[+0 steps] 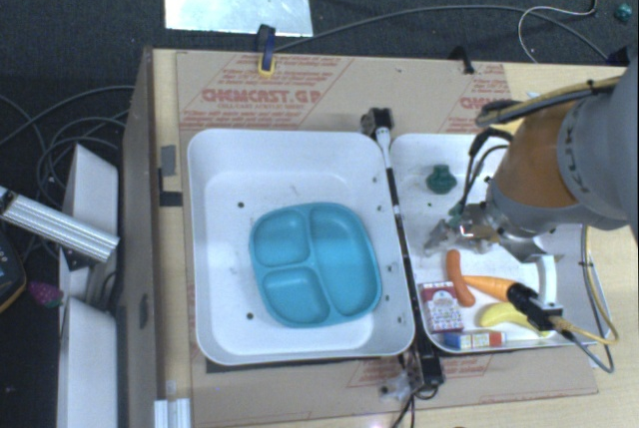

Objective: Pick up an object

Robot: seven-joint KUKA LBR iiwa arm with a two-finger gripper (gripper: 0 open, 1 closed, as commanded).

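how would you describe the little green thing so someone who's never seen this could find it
Start at the right-hand white bin, the one the grey arm reaches over. Look at its far end, near the divider between the two bins: the small dark green object lies there alone. The other items cluster at the near end and are orange, yellow or red-and-white; it alone is green.

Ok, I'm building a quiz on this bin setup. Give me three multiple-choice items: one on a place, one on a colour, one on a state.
1. Where is the blue plate?
A. left bin
B. right bin
C. floor

2. What colour is the carrot?
A. green
B. orange
C. white

3. How does the plate lie?
A. flipped over
B. on edge
C. flat, open side up

A: it sits on the left bin floor.
B: it is orange, beside the yellow banana.
C: its three compartments face up.
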